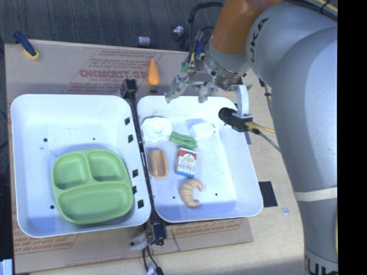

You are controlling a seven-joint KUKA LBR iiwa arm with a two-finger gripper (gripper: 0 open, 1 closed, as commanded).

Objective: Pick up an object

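The right bin point(243, 179) holds one croissant point(191, 192), one hot dog point(158, 162), one carton point(187, 162). The left bin point(26, 153) has one green tray point(92, 185). The gripper point(186, 93) hovers, fingers spread, holding nothing.

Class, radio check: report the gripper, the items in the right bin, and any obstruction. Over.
Gripper open, above right bin's far rim, holding nothing. Croissant, carton, hot dog lying untouched. Nothing blocking them. Over.
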